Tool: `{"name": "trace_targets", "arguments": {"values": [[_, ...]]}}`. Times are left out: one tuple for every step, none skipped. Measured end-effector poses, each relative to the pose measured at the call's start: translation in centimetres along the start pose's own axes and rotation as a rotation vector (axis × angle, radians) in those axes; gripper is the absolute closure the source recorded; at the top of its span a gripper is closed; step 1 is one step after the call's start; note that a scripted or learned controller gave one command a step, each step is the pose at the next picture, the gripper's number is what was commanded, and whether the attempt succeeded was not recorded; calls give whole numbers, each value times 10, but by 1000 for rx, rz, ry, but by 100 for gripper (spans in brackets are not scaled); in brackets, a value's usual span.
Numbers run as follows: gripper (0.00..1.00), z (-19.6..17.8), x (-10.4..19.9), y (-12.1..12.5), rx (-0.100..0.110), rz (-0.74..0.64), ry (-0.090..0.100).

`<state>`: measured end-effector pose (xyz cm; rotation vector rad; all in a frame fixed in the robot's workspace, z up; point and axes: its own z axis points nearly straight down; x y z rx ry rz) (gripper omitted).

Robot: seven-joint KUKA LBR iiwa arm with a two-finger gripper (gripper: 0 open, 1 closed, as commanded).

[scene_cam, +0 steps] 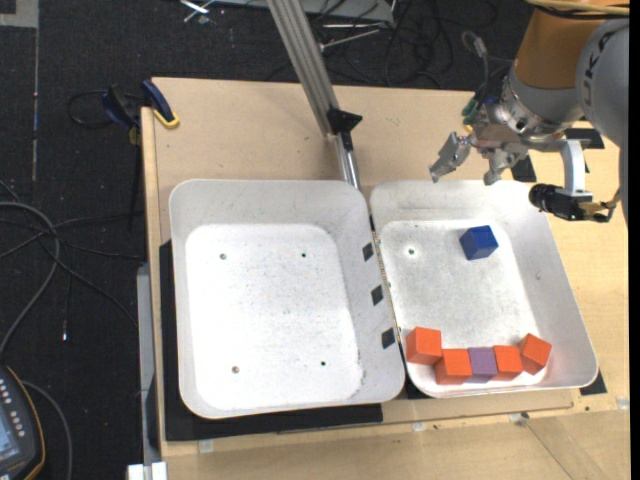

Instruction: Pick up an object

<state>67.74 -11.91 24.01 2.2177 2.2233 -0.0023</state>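
Observation:
A blue cube (479, 242) lies in the upper part of the right bin (563, 298). Along that bin's near edge sits a row of blocks: an orange block (424, 344), another orange block (455, 364), a purple block (483, 361), and two more orange blocks (508, 360) (536, 352). My gripper (474, 162) hangs above the bin's far rim, up and slightly left of the blue cube. Its two fingers stand apart with nothing between them.
The left bin (268, 298) lies beside the right one. A grey metal pole (305, 53) slants down to the gap between the bins. A blue-and-yellow clamp (150, 103) grips the bench's far left corner. Cables trail over the floor.

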Motion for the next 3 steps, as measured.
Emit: {"name": "trace_targets", "arguments": {"values": [[100,-11,0,1,-3,-2,-1],[100,-21,-92,4,-4,10,-3],[100,119,-105,3,6,4,2]]}}
